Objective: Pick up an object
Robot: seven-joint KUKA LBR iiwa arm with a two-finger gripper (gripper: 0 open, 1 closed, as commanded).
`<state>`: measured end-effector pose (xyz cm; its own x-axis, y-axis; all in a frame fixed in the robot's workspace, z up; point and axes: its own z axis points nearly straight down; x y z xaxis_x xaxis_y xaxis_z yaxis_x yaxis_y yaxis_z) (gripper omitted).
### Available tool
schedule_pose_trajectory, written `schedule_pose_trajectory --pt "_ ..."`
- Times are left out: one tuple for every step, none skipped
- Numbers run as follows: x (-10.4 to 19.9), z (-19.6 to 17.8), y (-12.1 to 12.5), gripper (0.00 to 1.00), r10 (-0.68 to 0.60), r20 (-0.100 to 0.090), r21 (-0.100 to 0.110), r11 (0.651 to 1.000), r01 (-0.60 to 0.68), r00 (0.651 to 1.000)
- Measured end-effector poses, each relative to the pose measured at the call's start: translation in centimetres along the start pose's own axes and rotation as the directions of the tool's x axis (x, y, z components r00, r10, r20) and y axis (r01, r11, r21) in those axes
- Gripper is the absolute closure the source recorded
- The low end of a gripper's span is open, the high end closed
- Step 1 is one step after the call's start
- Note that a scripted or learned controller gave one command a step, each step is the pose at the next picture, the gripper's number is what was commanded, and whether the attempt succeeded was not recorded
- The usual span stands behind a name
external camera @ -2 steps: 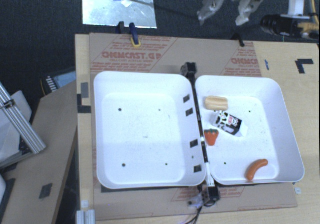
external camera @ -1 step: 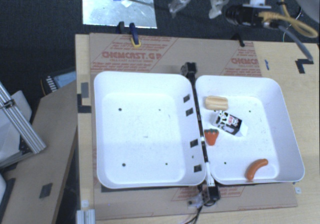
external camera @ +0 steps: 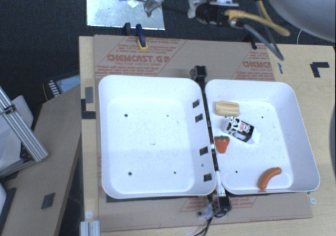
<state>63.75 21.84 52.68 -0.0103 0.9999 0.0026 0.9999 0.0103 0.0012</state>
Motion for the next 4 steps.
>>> schedule_pose_trajectory --pt "-0.4 -1.2 0.1 1.0 0.002 0.001 -0.004 1.0 -0.002 1.0" --pt "1.8 6.4 -3.3 1.0 0.003 0.004 0.009 1.0 -0.003 1.0" --pt "1.7 12.1 -11.5 1.0 0.002 0.005 0.01 1.0 -0.002 1.0" --pt "1.7 2.2 -8.2 1.0 0.006 -0.002 -0.011 1.0 -0.006 1.0"
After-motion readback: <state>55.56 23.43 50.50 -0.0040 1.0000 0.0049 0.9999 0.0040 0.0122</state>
